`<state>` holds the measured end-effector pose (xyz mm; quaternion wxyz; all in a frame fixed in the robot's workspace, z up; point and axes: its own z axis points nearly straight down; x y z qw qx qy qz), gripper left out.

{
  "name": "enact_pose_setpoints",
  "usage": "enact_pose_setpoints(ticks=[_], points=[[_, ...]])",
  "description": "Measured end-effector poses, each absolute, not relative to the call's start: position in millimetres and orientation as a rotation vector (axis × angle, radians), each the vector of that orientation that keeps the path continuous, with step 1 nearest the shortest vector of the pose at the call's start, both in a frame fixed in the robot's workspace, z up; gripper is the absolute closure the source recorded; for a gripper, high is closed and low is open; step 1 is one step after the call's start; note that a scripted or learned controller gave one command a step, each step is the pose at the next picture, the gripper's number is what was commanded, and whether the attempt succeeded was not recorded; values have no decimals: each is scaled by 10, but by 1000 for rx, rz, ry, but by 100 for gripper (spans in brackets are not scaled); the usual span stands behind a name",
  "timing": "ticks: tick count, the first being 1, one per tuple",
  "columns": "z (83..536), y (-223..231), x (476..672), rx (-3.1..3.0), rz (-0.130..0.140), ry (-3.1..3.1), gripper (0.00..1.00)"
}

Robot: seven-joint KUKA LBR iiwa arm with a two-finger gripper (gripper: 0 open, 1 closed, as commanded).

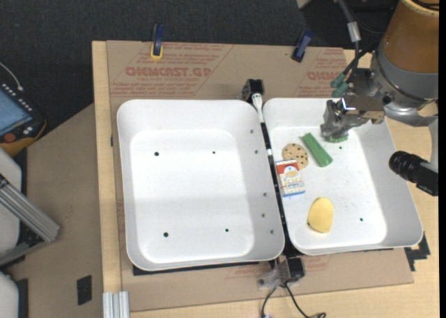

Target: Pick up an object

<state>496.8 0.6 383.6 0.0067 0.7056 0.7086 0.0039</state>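
Observation:
The right bin point(376, 233) holds a green bar point(316, 150), a chocolate-chip cookie point(295, 153), a small red and white box point(290, 176) and a yellow lemon-like lump point(320, 215). My gripper point(337, 130) hangs low over the upper part of that bin, just right of the green bar's top end. A bit of green shows by the gripper's tip, but I cannot tell whether it is a held thing or part of the bar.
The left bin point(139, 128) lies beside the right one, split from it by a black divider point(267, 153). Blue clamps point(157, 41) hold the cardboard base at the back. A black cylinder point(412, 168) juts in at the right edge.

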Motion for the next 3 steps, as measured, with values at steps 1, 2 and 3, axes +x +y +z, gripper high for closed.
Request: enact_pose_setpoints(ticks=[1,2,3], points=[[3161,216,4833,2225,-10,2228,100],[3321,-412,4795,2225,1,2211,100],[3357,466,4795,2211,5,2230,100]])
